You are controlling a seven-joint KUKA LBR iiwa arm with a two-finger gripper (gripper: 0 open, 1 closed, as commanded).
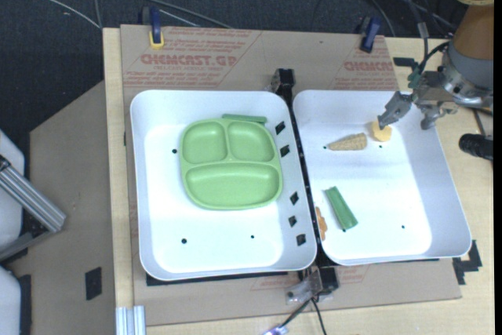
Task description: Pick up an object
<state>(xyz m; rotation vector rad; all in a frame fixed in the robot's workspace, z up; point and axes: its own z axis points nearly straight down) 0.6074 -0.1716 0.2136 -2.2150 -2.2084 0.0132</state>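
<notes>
The green block (341, 208) lies well below my pincer (390, 120), which hangs over the yellow piece (382, 133) to take it; whether my pincer is released or clenched, I cannot tell

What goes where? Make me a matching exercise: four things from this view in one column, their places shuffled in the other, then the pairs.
Things:
1. divided green plate
2. green block
3. tan cone
4. tool

Places:
A. right bin, near its front
B. over the right bin's far right part
C. left bin, in the middle
D. right bin, beside a small yellow piece

Pairs: 1-C, 2-A, 3-D, 4-B
</notes>
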